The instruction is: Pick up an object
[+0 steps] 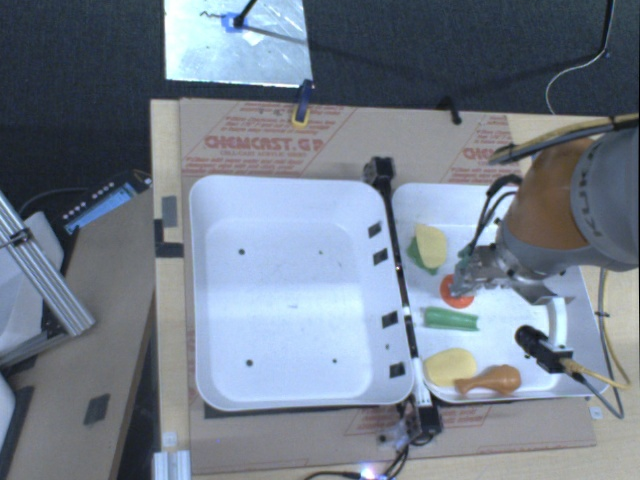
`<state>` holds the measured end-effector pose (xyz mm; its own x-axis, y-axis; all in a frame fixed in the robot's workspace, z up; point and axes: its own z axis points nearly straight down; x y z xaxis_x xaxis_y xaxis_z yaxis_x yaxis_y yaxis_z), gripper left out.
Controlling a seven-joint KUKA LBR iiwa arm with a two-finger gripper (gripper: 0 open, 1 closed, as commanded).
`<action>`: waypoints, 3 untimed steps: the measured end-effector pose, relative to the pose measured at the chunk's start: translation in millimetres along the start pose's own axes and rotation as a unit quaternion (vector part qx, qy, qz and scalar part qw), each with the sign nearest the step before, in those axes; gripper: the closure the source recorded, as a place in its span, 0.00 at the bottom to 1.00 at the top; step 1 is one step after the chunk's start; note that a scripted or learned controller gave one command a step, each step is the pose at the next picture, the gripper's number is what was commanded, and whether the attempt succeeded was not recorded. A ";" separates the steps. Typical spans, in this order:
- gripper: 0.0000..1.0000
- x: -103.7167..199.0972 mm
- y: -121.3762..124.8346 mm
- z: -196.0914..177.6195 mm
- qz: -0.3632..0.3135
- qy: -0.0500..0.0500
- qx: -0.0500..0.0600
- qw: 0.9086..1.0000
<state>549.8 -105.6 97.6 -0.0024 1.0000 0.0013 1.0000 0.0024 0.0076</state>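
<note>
Red round piece in the right bin sits directly under the hand, grip state can't tell from here, so I'd centre on it, clear of the green pod just beside, before lifting.

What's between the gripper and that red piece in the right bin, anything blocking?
Nothing visible. The gripper is right over the red piece, partly covering it. The yellow piece lies further back and the green piece nearer the front, both beside the red piece, not over it. Whether either touches it, I cannot tell.
</note>
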 end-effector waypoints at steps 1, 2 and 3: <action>1.00 44.0 -19.7 -132.8 -0.003 0.000 -0.004 1.000; 1.00 94.4 -50.0 -364.2 -0.003 0.000 -0.007 1.000; 1.00 145.9 -59.5 -429.8 -0.004 0.001 -0.001 1.000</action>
<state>486.6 39.6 527.1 -0.0097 0.9999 0.0026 0.9999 0.0097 0.0106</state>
